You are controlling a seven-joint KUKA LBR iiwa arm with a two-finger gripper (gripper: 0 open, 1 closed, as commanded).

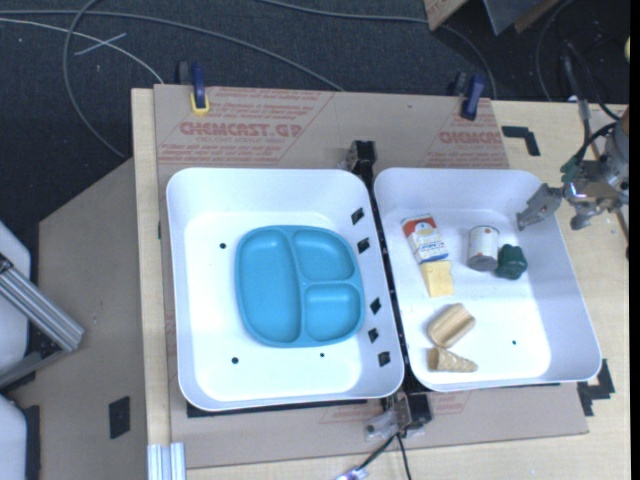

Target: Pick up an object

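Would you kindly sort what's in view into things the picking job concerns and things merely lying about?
Job:
gripper
small can
dark green piece
red-and-white carton
yellow block
tan bread pieces
right bin

Lying about:
blue divided plate
left bin
blue clamps
cables

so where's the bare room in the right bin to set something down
The right bin has bare floor at its near right corner, right of the bread roll and below the green object. It is crowded on the left, where the carton, yellow block and cracker line up.
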